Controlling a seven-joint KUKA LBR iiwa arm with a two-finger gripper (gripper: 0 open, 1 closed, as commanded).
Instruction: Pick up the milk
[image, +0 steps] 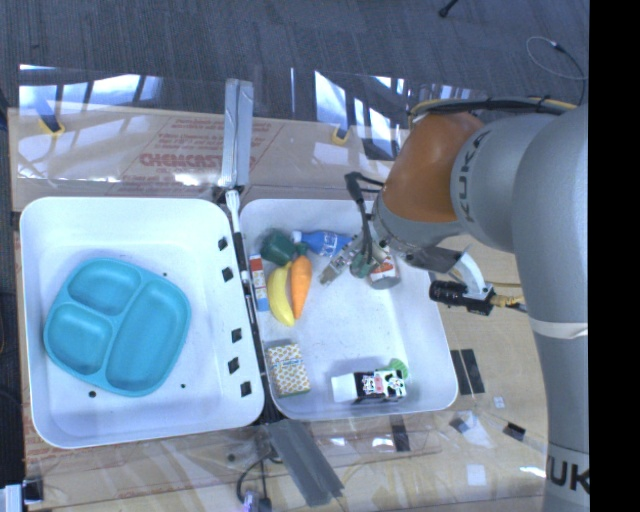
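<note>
Your milk (372, 385) is a small carton lying on its side near the front edge of the right bin (425, 325), well apart from the gripper (352, 262); the gripper hangs over the back of that bin, beside a blue bottle (322, 241) and above the carrot (300, 286) and banana (279, 297). I cannot tell from here whether it is apart or together; nothing shows between its tips, so treat it as carrying nothing.

To do this step well, you'd bring the arm toward the front of the bin, clear of the fruit and the patterned box (288, 368); line up over the carton's middle before you descend.

The carton's long axis runs left to right, roughly parallel with the bin's front wall; its white end points left and its green-capped end points right. Close across the short width, front to back, not along the length; watch the front wall, which sits just beside it.
</note>
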